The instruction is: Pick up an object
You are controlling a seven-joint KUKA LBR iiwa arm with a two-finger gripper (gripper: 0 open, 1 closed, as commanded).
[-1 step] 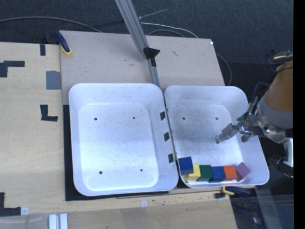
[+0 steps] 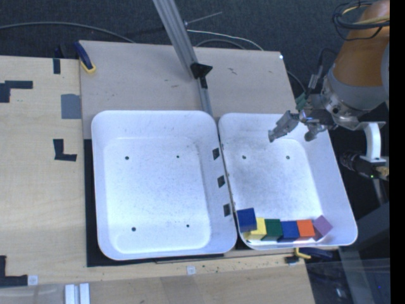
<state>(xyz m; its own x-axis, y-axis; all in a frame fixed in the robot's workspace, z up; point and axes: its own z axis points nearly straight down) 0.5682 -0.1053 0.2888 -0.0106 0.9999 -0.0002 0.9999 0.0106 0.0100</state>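
Several small blocks lie in a row along the front edge of the right bin [image 2: 329,170]: a blue block [image 2: 246,218], a yellow one [image 2: 256,232], a green one [image 2: 273,228], another blue one [image 2: 290,230], an orange one [image 2: 305,228] and a purple one [image 2: 322,225]. My gripper [image 2: 295,133] hangs over the back part of the right bin, far from the blocks. It is open, with nothing between its fingers.
The left bin [image 2: 101,170] sits beside the right one, with small black clips along the shared wall. A slanted metal bar [image 2: 174,24] rises behind the bins. A yellow and blue tool [image 2: 85,57] lies on the bench at the back left.
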